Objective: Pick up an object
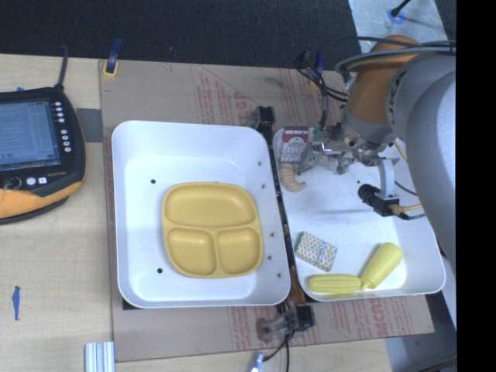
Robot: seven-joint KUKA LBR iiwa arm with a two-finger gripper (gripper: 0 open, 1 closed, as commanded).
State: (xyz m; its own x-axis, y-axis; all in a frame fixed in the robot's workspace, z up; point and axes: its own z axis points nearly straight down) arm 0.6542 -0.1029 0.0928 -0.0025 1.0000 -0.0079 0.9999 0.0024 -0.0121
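While gripper (298,163) crowds right bin's (341,208) far-left corner, finger state unclear; curved tan piece (291,178) below, centre floor open.

right bin (422,281) far side hidden under arm (418,107), claw (314,155) fingers obscured, carton (294,143) partly covered

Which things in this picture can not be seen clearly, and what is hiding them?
- Pincer, camera view: small and cluttered by wrist hardware; its fingertips cannot be made out.
- Red-and-white packet: partly covered by the pincer; print too small to read.
- Right bin: its far right corner is hidden under the grey arm.
- Handheld screen: cut off by the left edge; text blurred.
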